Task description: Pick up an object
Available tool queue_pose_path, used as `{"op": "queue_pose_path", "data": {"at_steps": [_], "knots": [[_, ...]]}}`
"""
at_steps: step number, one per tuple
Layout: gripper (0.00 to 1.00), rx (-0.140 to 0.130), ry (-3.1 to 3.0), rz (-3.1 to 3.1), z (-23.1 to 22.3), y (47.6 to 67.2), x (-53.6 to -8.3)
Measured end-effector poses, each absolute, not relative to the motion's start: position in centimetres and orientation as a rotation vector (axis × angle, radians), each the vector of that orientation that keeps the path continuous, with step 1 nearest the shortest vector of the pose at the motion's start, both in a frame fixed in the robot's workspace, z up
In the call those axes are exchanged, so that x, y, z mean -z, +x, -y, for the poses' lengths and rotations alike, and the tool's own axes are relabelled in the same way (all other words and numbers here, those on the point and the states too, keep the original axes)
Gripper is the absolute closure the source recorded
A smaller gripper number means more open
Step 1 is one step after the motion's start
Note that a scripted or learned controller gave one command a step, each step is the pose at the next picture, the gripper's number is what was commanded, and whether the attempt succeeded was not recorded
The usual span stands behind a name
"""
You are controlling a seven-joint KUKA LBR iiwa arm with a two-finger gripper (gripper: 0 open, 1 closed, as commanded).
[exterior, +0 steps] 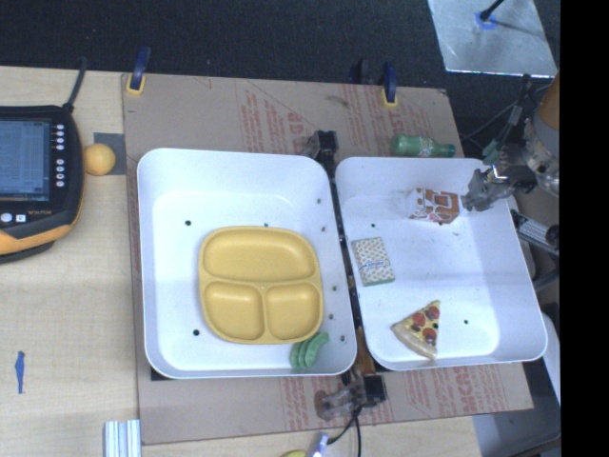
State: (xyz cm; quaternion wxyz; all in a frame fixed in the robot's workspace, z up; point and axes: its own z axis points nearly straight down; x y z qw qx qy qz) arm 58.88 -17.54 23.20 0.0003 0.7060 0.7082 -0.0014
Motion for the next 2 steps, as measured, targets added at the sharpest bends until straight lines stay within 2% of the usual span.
{"op": "queue_pose_path", "data": {"at_steps": [1, 2], "knots": [[1.00, 0.006, 2.219, -2.227, 17.9, 58.0, -23.3], [1.00, 0.006, 2.219, -2.228, 19.5, 56.4, -22.5]]}}
